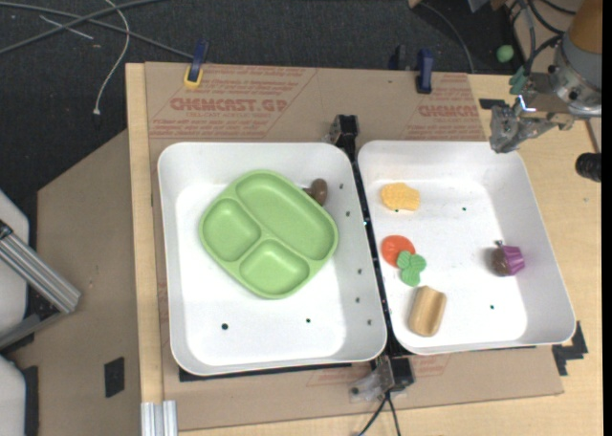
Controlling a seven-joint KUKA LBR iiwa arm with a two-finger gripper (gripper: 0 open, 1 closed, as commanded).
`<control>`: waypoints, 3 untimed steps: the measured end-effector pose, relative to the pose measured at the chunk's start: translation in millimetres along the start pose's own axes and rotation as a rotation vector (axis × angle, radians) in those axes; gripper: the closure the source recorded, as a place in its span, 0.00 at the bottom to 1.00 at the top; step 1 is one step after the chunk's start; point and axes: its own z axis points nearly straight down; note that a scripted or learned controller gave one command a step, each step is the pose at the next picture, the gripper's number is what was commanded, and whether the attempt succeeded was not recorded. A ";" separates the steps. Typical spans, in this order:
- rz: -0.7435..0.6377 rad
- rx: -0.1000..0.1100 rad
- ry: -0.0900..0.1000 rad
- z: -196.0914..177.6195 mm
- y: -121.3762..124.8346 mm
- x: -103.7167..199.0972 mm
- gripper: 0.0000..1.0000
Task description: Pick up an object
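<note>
The right bin (478, 324) holds a yellow corn-like piece (401, 197), a red tomato with green leaves (402, 254), a tan cylinder (427, 311) and a purple toy (508, 259). My gripper (509, 134) hangs at the bin's far right corner, above its rim and apart from all of them. Nothing shows between its fingers.
The left bin (191, 329) holds a green divided plate (269, 232) and a small brown object (317, 191) at the plate's far edge. Two blue clamps (198, 61) (425, 69) grip the cardboard at the back. Cables lie on the floor behind.
</note>
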 end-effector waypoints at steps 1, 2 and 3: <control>0.001 0.006 0.001 55.1 3.8 -8.7 0.00; 0.000 0.007 0.002 117.8 7.4 -6.9 0.00; 0.001 0.008 0.002 181.6 4.7 -7.0 0.00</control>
